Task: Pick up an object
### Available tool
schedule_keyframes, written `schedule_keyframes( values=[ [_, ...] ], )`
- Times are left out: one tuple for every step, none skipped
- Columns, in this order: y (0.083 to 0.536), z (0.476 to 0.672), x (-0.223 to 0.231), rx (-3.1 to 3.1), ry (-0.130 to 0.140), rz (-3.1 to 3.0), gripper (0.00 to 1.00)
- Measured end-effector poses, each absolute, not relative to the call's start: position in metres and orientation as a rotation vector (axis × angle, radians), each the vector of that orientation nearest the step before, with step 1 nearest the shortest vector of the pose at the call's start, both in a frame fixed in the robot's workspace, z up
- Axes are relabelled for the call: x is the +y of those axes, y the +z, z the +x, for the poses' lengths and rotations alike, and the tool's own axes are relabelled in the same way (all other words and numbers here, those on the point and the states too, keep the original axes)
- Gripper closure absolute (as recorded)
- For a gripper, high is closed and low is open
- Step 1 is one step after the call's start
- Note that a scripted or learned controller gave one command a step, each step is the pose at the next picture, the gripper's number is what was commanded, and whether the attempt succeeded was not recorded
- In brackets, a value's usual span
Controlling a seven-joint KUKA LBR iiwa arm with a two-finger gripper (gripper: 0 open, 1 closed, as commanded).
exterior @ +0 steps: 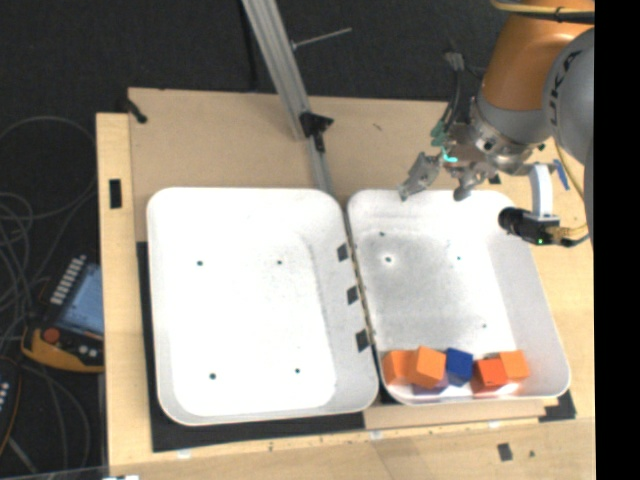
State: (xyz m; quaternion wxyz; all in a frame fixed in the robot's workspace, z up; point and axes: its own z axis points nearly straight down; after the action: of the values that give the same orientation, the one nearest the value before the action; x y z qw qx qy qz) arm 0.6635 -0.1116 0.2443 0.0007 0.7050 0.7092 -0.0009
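Several small blocks lie in a row along the near wall of the right bin (520,268): an orange block (415,365) at the left, a blue block (459,364) in the middle, and another orange block (499,369) at the right. A purple piece peeks out under the left orange block. My gripper (438,181) hangs over the far edge of the right bin, well away from the blocks. Its two fingers are spread apart with nothing between them.
The left bin (250,298) sits beside the right one, with black clips along the shared wall. A grey metal rail (285,63) slants up from the bins' far junction. Cables and a handheld pendant (70,318) lie off the bench at the left.
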Motion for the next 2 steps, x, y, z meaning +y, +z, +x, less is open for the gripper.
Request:
schedule_keyframes(
  values=[
    [0.2443, 0.6635, -0.1116, 2.228, -0.003, 2.213, 0.0],
    [0.2443, 0.6634, -0.1116, 2.228, -0.003, 2.213, 0.0]
  ],
)
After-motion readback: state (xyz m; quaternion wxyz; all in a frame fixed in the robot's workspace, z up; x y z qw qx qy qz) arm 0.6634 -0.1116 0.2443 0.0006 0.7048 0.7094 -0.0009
